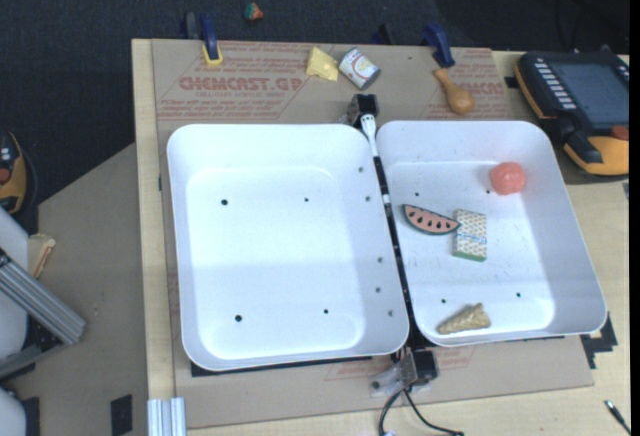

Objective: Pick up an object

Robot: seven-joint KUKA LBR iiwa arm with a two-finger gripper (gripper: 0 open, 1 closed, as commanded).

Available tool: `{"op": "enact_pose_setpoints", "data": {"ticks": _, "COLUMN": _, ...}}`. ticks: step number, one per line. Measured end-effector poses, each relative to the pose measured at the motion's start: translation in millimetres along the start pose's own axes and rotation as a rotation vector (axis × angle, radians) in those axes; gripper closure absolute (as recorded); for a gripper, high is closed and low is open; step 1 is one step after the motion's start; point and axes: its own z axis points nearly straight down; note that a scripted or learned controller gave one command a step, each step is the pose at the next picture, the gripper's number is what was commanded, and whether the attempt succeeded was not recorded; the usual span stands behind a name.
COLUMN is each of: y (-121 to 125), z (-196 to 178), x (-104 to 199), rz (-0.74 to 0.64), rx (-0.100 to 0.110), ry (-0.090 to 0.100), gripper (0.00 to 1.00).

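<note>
Right bin [560,224] holds four objects; watermelon slice [431,220] at centre, long axis 9-to-3, sponge block [471,235] touching at 4 o'clock. Jaws state: cannot tell.

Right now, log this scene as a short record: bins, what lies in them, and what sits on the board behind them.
left bin: white, shallow
right bin: white, shallow, touching the left bin along the middle
right bin contents: pink ball at far right; watermelon slice near centre; patterned block just right of the slice; tan wedge near the front edge
board behind bins: yellow wedge, small white carton, orange-brown pear-like piece
</note>
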Motion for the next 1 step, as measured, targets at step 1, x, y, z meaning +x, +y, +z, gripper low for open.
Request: {"op": "enact_pose_setpoints", "data": {"ticks": 1, "y": 0.4, "z": 83.5, "x": 55.3, "rz": -0.007, "rx": 0.003, "ry": 0.003, "gripper": 1.00}}
